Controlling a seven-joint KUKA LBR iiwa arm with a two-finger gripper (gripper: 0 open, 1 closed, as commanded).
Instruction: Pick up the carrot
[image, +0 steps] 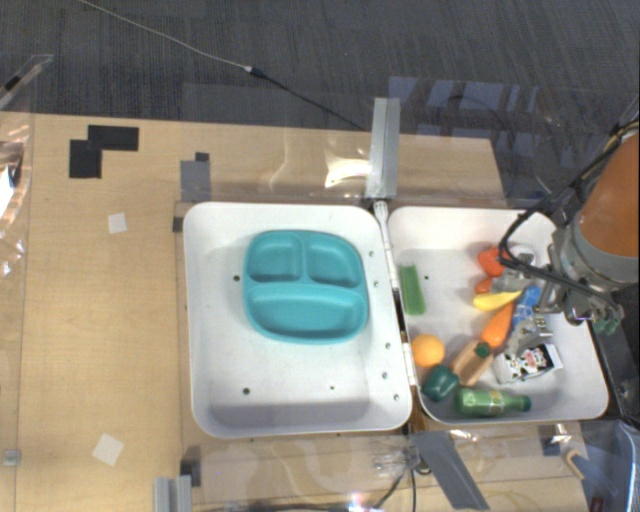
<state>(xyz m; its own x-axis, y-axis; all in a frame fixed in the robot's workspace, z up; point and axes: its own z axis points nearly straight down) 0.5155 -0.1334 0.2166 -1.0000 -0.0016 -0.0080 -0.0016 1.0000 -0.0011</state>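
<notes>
- Nearest the camera, in the right-hand bin, a green bottle lies on its side along the near wall, with a dark green rounded piece just to its left.
- Just beyond these, an orange ball sits near the divider between the bins, and a tan stick-like piece slants up toward the carrot.
- Task's object: the carrot lies on a slant in the middle of the right bin, its thick end up and to the right, touching or nearly touching a yellow banana-shaped piece on its far side.
- A red-orange item lies farther back, and a flat green block lies far-left in the same bin.
- The gripper hangs over the right bin just to the right of the carrot, above a small white-and-black card; cables and wrist parts crowd it, so I cannot tell how the jaws stand, and nothing can be seen pinched in them.
- Left bin holds a teal divided plate, well apart from the action.
- Step in hand, as I judge it: the approach, with the carrot not yet lifted.
- Next move calls for shifting slightly left, centring on the carrot's body, turning the jaws across its slant, and descending without catching the banana-shaped piece or the tan stick.
</notes>
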